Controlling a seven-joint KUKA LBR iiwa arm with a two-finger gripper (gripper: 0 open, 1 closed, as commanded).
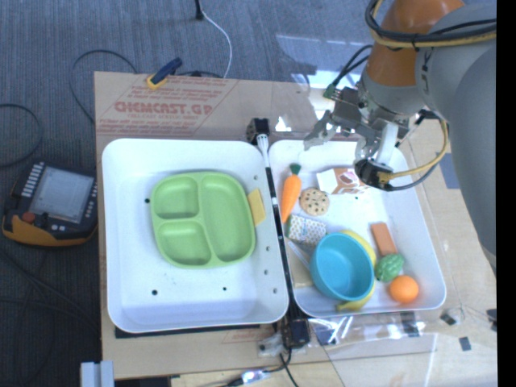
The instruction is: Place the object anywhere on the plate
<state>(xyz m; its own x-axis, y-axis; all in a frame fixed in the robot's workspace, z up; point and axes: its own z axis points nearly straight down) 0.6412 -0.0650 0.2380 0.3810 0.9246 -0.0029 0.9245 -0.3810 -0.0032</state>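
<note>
- The grey arm (451, 71) reaches in from the right, its orange band high over the far right corner of the bench.
- The cardboard sheet (185, 107) lies under both bins.
- The left bin (129, 280) holds the plate; the right bin (423, 224) holds the loose objects.
- The green plate (201, 218), with three compartments, sits flat in the middle of the left bin, with a small yellow piece (256, 206) touching its right edge.
- The gripper (348, 129) hangs over the far end of the right bin; I cannot tell whether it is spread or pressed together, and nothing shows pinched in it.
- The blue bowl (340, 266) stands upright near the front of the right bin.
- The carrot (289, 196) lies along that bin's left wall.
- The white card (345, 180) lies just below the gripper, beside the cookie (314, 201).
- The orange fruit (403, 289) sits in the front right corner, touching the green vegetable (389, 266).
</note>
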